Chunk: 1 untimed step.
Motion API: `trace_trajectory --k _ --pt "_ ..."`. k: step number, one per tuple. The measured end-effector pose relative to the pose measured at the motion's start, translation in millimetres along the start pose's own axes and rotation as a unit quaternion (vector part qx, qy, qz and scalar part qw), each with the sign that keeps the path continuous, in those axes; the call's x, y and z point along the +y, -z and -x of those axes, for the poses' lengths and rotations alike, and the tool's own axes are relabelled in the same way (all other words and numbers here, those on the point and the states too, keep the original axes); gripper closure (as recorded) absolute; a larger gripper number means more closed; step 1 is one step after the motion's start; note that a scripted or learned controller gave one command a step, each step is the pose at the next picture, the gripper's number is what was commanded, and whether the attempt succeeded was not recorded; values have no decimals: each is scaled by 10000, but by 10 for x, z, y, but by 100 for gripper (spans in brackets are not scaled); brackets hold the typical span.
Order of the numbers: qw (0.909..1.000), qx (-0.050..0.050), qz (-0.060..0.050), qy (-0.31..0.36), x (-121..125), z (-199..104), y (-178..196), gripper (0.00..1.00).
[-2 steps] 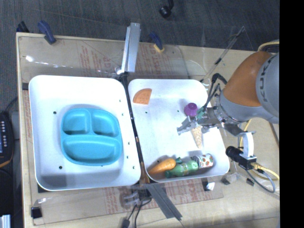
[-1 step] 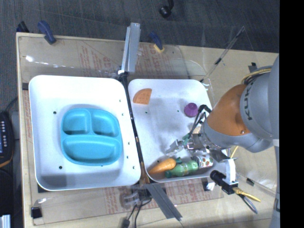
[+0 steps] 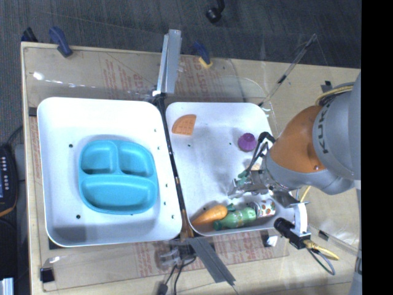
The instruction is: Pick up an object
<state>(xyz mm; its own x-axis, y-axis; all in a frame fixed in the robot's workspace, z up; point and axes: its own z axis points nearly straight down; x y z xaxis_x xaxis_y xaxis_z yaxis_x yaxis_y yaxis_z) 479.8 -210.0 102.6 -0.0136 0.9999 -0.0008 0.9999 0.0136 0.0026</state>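
The carrot (image 3: pixel 210 214) and green bottle (image 3: pixel 241 217) lie at the near edge of the right bin (image 3: pixel 209 165), just below the gripper (image 3: pixel 249 186) (I cannot tell its grip). Farther back sit a purple ball (image 3: pixel 247 141) and orange cracker (image 3: pixel 183 125).

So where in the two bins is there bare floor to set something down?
Right bin: bare floor in the middle, bordered by the orange slice, the purple ball and the carrot. Its near edge is crowded: carrot, green bottle, end effector. Left bin: only margins around the blue tray.
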Motion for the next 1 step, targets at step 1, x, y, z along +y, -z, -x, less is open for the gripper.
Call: trace_trajectory --k 1 --pt "10000 7 -11 -21 384 -264 867 100"
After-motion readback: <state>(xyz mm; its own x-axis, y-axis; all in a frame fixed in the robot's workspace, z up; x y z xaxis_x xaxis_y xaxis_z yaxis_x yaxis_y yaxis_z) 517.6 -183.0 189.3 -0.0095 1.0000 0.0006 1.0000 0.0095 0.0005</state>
